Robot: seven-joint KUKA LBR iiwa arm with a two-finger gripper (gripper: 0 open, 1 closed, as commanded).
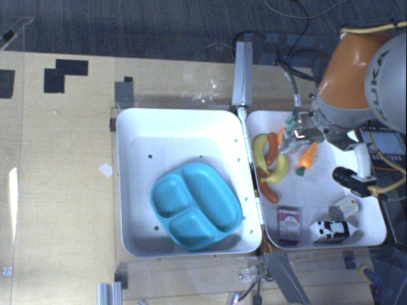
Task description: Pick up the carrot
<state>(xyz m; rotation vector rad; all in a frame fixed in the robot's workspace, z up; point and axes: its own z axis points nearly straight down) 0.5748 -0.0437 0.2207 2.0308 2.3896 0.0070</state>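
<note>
The gripper point(296, 134) hangs low in the right bin point(375, 230) (whether it grips anything I cannot tell), the carrot point(307, 157) lying just beneath and beside it, so centring over the orange body, clear of the banana point(267, 164), should help

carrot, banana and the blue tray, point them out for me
carrot point(307, 157), camera view, middle of its orange body
banana point(272, 170), camera view, lower curve of the yellow peel
blue tray point(210, 192), camera view, floor of its large compartment
</note>
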